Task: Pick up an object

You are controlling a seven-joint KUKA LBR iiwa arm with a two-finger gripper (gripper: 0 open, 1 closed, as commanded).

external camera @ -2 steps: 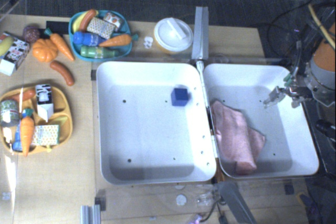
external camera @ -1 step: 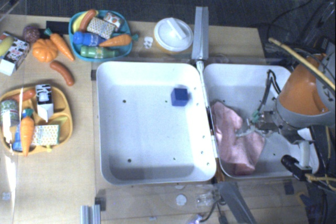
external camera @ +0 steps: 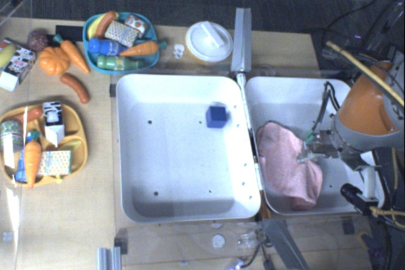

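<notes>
Camera view: two white bins side by side on the bench. Left bin (external camera: 152, 155) holds one blue cube (external camera: 217, 116), up near its upper right part, well apart from the arm. Right bin (external camera: 285, 95) holds a pink cloth (external camera: 285, 164), crumpled, lying in the left half of that bin, from mid height down to the lower wall. Arm (external camera: 364, 114) comes in from the right, orange band above the wrist, over the right bin. Gripper (external camera: 311, 152) sits low at the cloth's right edge, touching or just above it, can't tell which. Whether it is wide, narrow or gripping cloth: cannot tell, tips blur into the fabric.

Off the bins, on the bench: white lid (external camera: 209, 41) above the left bin, blue bowl (external camera: 120, 41) of toy food to the upper left, yellow tray (external camera: 76, 136) with toy food at far left, loose pumpkin (external camera: 52, 61), carrot (external camera: 77, 56) and sausage (external camera: 74, 86) between them. Grey bar (external camera: 240, 41) stands above the seam between bins
</notes>
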